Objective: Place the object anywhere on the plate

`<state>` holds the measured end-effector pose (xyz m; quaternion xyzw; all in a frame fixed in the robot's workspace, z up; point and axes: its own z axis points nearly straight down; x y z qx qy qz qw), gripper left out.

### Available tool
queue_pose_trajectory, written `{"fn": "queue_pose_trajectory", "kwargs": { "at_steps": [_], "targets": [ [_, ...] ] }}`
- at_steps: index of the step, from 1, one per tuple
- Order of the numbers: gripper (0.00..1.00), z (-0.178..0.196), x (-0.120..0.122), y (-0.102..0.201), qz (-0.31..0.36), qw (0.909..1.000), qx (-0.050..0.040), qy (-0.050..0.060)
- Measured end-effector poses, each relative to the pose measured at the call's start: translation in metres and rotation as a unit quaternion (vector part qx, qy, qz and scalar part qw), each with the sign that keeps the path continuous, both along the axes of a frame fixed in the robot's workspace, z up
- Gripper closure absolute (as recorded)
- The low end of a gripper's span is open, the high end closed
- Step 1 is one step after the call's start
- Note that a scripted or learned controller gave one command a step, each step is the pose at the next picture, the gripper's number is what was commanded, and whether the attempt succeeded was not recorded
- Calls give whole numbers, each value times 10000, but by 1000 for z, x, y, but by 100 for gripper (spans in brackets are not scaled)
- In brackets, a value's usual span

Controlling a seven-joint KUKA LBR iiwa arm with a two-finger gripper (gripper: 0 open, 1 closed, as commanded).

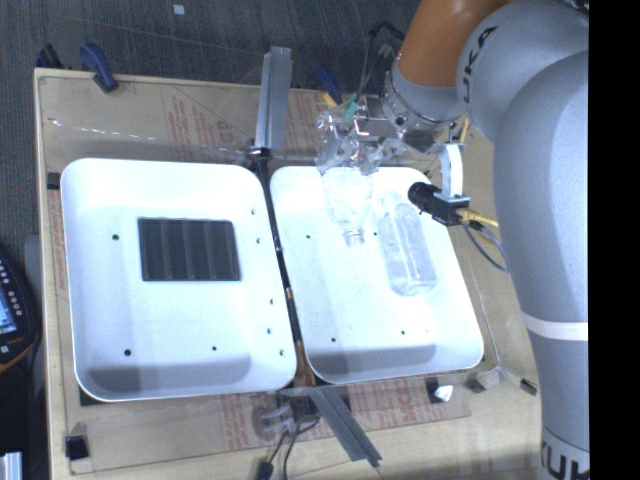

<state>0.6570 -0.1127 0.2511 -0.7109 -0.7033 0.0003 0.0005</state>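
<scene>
At the far left edge of the camera view, a dark device with a lit screen (8, 320) is being cut off by the frame, so its kind is hard to tell. Beside it the counter (150, 118) is carrying both bins, and a blue clamp (101, 71) is gripping its back left corner. The left bin (100, 358) is holding the plate (188, 250), a dark grey ribbed rectangle lying flat near the bin's middle with nothing on it. A grey metal bar (272, 93) is rising behind the gap between the bins, its top fading into the dark floor.

The right bin (340, 338) is holding the object, a clear bottle (405, 250), which is lying on its side in the right half of that bin, well apart from the plate. Being see-through on white, it is showing little more than its outline.

The gripper (350, 208) is hanging over the back of the right bin, just left of the bottle. It is made of clear, glinting parts that are blending into the white bin, so whether it is open or closed cannot be made out, and nothing is visibly held in it. A black part (436, 203) with a yellow-tipped cable is jutting out near the bottle's far end. The arm (530, 118) is filling the right side, its orange band (450, 18) partly cropped at the top.
</scene>
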Motion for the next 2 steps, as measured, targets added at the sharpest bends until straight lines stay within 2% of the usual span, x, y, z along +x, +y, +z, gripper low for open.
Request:
{"fn": "queue_pose_trajectory", "kwargs": {
  "at_steps": [1,2],
  "targets": [
    [100,-2,-1,58,-852,9964,-1,32],
    [100,8,-1,60,-805,9967,-7,44]
  ]
}}
